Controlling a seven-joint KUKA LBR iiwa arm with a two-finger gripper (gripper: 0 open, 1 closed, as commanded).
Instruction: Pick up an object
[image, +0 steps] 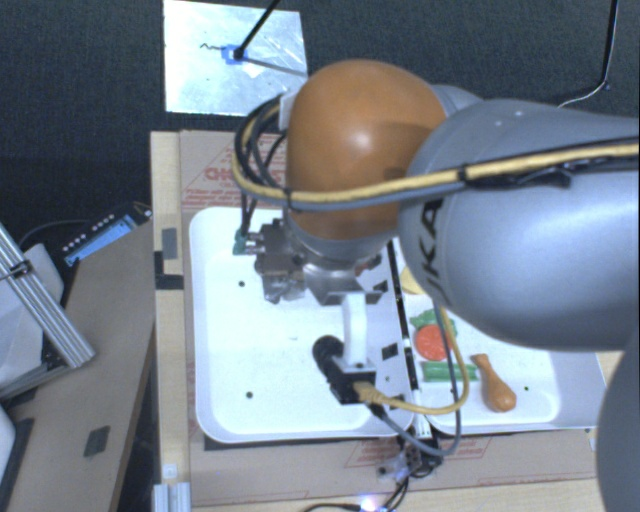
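Dark carpet surrounds the bench (170, 300), whose tan top carries a cardboard sheet (205, 175) with red print too faint and cut off to read. On the cardboard sit two white bins side by side, meeting at a dark seam. Most of the left bin (230, 340) is bare white floor, with only two small dark specks, so there is plenty of free room toward its near and left rims. The gripper (300, 268) hangs over this bin's far middle, below the arm's orange band (360, 130); the wrist hides its tip, so whether it is apart or closed cannot be told, and nothing is seen in its grasp.

All the objects lie in the right bin (540, 398): a red round piece (432, 343) just beside the seam, a green piece (438, 372) in front of it, and an orange-brown club-shaped piece (495, 385) near the front rim. The grey arm (530, 230) covers the rest of that bin. Black lettering on the arm shows only in part. A silver sheet (215, 60) lies on the carpet beyond the bench.
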